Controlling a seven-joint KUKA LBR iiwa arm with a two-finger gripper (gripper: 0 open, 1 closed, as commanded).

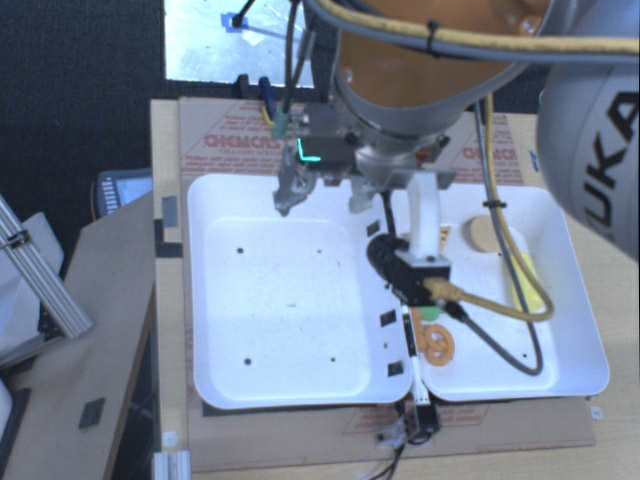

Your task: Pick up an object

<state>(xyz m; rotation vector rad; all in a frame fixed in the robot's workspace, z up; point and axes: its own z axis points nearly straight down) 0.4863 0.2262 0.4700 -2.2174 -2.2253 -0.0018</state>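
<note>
White plastic bins sit side by side on the surface; the claw (322, 196) hangs over the left bin (280, 298) with fingers apart, holding nothing. The approach step is judged unfinished: a pretzel (437, 343), a yellow banana-like piece (524, 278) and a tan disc (482, 234) lie in the right bin (570, 318), so the next move calls for shifting there.

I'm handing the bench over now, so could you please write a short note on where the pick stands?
Gripper: hangs over the back edge of the left bin, fingers apart, nothing between them.
Things: a pretzel-shaped piece lies near the front of the right bin; a round tan disc and a yellow stick lie further back in it.
Done: no object picked.
Left: move across to the right bin, close on one item and lift it.
</note>
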